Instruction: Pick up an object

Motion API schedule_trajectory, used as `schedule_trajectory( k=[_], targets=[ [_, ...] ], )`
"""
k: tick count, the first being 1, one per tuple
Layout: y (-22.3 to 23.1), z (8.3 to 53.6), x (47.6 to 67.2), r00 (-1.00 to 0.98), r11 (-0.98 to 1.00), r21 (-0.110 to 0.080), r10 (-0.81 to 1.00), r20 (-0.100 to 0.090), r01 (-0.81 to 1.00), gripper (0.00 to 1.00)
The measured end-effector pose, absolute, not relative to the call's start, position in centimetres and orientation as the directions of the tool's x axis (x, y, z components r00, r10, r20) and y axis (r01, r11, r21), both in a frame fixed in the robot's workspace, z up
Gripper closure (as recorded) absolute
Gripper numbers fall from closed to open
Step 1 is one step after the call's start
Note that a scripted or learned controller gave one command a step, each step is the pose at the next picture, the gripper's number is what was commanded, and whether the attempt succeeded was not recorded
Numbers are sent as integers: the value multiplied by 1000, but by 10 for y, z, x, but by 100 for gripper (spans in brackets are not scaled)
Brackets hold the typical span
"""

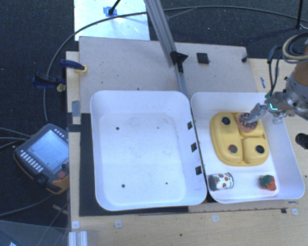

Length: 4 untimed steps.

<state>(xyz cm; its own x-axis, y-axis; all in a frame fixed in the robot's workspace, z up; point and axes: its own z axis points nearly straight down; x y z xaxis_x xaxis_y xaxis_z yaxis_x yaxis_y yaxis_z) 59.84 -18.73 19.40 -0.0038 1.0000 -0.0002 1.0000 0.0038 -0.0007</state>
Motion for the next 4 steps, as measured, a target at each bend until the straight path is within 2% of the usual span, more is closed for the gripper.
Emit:
schedule_trajectory(
  k=[1,2,3,4],
  targets=[
    [-187,195,599,-4,4,2,1000,-1,1000,0],
    [-187,133,594,-2,2,-3,1000,0,1000,0],
    [-188,127,598,-5,5,13,1000,-4,1000,0],
    [-187,136,599,-7,7,14,1000,-2,1000,100]
  ],
)
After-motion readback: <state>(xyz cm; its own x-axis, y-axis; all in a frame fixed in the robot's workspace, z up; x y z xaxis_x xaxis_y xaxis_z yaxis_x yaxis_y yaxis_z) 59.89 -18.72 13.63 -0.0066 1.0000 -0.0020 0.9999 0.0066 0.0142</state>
